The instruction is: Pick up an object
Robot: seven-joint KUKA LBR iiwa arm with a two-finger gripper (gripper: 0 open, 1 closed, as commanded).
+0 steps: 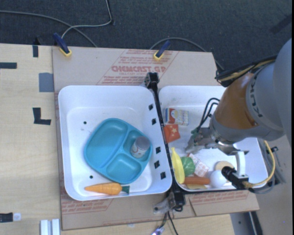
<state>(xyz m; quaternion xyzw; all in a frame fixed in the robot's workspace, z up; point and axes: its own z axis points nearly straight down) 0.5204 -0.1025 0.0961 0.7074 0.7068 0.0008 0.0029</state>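
Note:
My gripper hangs low in the right bin, its fingers pointing down-left just above a pile of toy food at the bin's front left. That pile holds a yellow banana, a green vegetable, a pinkish wrapped piece, a small orange carrot and a white egg. An orange packet and a white carton lie just left of and behind the gripper. The fingertips are too small and dark to read.
The left bin holds a blue divided plate with a grey can on it, and a carrot at its front wall. A black divider runs between the bins. Cables and yellow clamps lie behind.

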